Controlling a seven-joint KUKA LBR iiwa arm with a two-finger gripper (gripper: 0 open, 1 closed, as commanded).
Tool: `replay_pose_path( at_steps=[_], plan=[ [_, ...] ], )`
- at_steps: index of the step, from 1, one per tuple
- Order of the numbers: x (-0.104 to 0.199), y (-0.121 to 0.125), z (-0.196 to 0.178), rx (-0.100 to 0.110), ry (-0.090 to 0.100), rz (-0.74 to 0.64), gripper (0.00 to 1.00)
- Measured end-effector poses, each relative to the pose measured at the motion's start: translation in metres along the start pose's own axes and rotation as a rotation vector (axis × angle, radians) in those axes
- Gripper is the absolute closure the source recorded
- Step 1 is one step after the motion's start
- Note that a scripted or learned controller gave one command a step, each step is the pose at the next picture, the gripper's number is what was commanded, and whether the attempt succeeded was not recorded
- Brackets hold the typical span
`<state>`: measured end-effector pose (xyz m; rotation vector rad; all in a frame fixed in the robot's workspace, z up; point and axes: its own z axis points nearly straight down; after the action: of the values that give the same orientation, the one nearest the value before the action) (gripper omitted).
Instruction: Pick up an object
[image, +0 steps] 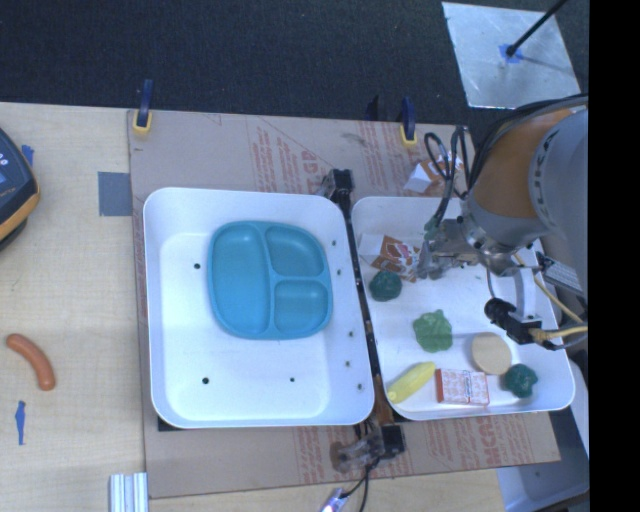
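Arm: grey arm (520, 190) reaches in from 3 o'clock, over the right bin (560, 395).
Fingers: the fingers (432, 262) sit low by a red packet (398, 256); I cannot tell if they squeeze anything.
Right bin: dark green ball (385, 286) at 9 o'clock, light green lump (433, 331) in the middle, yellow banana (411, 382) at 7 o'clock.
Left bin: blue plate (270, 279) lies inside the left bin (170, 390).
Surface: sausage (31, 360) lies far off at 9 o'clock.

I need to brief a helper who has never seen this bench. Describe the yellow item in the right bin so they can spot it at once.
Start at the right bin, the one crowded with small items. Along its near edge, toward the corner beside the left bin, lies the yellow corn-like piece, tilted. It is the bin's one yellow, elongated item, just left of a flat red-and-white packet and below a light green lump.
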<state>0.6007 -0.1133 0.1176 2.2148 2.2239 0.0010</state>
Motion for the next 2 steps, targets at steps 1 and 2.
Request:
replay_pose_path(
  at_steps=[1, 2],
  plan=[
    [-0.087, -0.017, -0.069, 0.003, 0.001, 0.002, 0.00],
    [-0.021, 0.055, 0.006, 0.007, 0.003, -0.001, 0.00]
  ],
)
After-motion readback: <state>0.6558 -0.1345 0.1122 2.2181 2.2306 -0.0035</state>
